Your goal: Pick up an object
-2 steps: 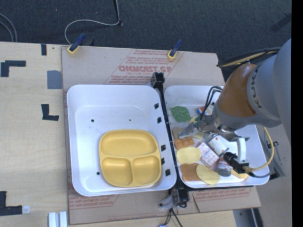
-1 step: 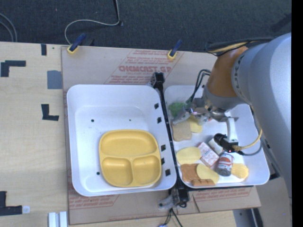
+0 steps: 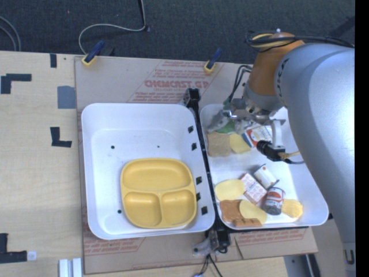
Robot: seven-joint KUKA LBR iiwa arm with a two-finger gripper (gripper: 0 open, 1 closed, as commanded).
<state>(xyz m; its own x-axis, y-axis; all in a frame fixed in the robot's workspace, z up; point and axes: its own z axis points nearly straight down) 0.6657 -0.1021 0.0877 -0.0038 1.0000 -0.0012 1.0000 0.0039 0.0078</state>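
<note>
Objects for the picking are lying in the right bin, and the gripper is hanging over that bin's twelve o'clock end, low among them. Whether it is apart, together or clamped on anything cannot be told, since the wrist and its cabling are covering that part.

Just at its six o'clock, a tan square piece and a pale yellow piece are lying side by side, seemingly touching. At about four o'clock from it a white packet with red print is peeking out beside a black fitting on the wrist.

Farther toward six o'clock a second cluster is sitting: a yellow disc, a small white carton, a little can, a brown slice and more yellow pieces near the bin's lower rim.

At nine o'clock, across the divider, the left bin is holding a yellow divided tray.

Judging by the pose, the arm is working the descent-or-grasp step over the tan and yellow pieces. Next, it is needing a firm closing on one piece, then a straight lift clear of the neighbours.
</note>
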